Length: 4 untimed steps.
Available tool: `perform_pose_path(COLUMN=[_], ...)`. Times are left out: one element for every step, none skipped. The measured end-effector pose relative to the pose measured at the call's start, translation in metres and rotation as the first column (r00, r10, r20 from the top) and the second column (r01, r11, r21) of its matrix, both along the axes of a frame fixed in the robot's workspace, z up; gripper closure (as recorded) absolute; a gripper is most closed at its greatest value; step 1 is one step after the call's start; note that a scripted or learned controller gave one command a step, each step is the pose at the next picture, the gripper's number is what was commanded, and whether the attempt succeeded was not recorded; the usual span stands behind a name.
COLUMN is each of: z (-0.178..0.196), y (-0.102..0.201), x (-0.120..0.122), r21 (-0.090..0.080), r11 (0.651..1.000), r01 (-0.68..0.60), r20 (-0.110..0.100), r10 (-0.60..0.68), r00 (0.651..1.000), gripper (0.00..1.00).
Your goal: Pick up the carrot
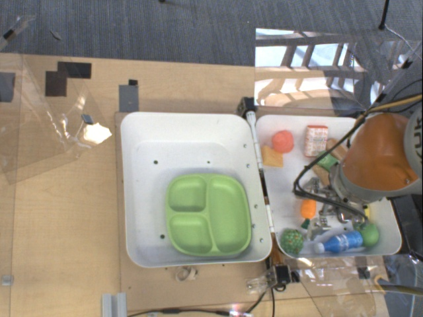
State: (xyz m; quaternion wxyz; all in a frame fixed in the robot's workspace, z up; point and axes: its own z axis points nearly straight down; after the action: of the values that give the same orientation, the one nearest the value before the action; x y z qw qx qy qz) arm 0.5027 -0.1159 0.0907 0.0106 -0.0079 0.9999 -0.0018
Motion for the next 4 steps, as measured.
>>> perform_pose_path(z=[0.012, 0.012, -0.002, -0.002], y=[0.001, 0.002, -0.027, -0.051], x=[0.002, 0.002, 0.08, 0.093], r21=[-0.001, 0.0, 0.005, 0.008], r11=[1.0, 1.0, 0.96, 0.845], r01=[-0.006, -0.006, 0.279, 0.535], r20=[0.005, 0.005, -0.008, -0.01], r10=[0.006, 0.006, -0.279, -0.535], r00=[1.0, 1.0, 0.96, 0.845], gripper=[1.0, 0.0, 0.0, 0.0])
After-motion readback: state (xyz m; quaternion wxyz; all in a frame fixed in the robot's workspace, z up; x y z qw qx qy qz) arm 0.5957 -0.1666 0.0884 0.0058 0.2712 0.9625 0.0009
